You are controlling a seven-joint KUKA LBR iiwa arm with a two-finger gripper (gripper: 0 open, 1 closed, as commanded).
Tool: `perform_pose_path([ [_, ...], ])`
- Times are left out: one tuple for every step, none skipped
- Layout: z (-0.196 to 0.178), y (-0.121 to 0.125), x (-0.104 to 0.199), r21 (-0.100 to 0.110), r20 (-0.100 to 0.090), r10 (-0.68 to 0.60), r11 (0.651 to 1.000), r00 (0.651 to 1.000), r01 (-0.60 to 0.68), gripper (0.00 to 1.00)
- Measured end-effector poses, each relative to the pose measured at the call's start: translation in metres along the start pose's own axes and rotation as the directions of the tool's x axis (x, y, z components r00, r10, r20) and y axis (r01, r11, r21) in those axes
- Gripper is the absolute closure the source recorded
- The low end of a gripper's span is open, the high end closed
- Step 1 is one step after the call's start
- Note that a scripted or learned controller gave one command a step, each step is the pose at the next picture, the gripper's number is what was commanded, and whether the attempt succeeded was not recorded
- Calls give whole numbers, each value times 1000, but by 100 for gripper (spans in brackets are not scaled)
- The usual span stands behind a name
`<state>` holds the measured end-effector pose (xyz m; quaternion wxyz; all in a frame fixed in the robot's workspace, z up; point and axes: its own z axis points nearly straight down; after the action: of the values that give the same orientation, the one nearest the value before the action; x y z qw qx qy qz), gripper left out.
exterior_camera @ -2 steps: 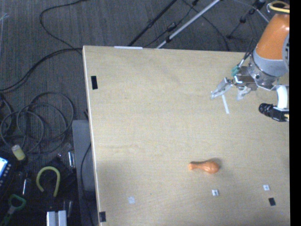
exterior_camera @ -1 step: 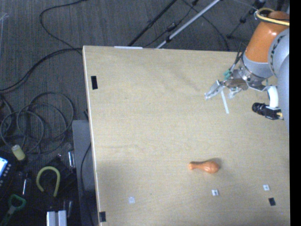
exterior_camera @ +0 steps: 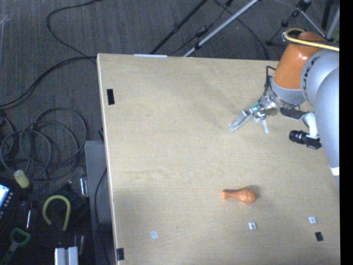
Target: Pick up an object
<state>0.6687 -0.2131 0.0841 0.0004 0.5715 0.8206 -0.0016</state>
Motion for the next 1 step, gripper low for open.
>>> perform_pose_path([
  [0, 21, 57, -1, -1, -98, 995, 995, 98, 0],
])
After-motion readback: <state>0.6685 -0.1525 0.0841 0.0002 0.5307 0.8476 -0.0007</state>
